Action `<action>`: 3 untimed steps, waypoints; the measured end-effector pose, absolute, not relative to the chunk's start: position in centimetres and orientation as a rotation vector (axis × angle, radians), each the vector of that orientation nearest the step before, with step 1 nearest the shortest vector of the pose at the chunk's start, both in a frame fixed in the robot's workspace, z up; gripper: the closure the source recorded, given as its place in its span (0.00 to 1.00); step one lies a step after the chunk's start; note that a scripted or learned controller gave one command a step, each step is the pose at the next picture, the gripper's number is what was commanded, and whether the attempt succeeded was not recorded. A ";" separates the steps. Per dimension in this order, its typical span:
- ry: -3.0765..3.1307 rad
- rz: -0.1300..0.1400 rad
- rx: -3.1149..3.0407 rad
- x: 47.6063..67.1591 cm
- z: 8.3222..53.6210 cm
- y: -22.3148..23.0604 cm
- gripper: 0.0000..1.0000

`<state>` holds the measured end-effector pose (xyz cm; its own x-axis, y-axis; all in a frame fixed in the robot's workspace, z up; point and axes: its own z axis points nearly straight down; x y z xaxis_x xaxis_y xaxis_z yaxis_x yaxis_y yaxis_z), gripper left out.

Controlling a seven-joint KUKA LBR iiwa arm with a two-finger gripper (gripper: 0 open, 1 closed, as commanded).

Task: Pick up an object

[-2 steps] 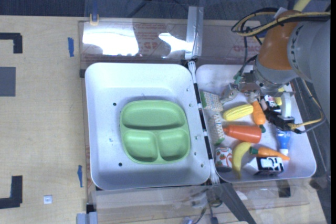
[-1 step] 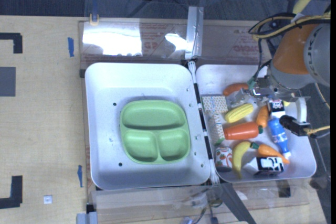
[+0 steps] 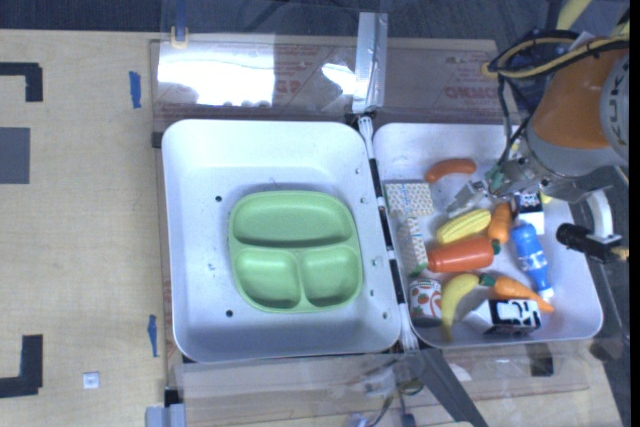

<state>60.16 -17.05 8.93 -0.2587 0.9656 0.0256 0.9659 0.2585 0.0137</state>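
Currently, you find the gripper [image 3: 497, 180] low in the right bin [image 3: 590, 315], its fingers too blurred to tell their state. The corn cob [image 3: 462, 226] lies just left and below, long axis running left-right, tilted.

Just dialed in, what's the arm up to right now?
The arm has reached in from the right, its gripper low over the right bin, among a pile of toy food near the corn cob. Nothing is visibly held. The left bin holds a green divided plate.
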 end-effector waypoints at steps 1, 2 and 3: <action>-2.782 -0.002 -1.470 57.4 17.3 -18.3 0.00; -2.811 -0.003 -1.418 64.8 8.7 -16.4 0.00; -2.874 0.046 -1.256 66.1 8.8 -12.1 0.00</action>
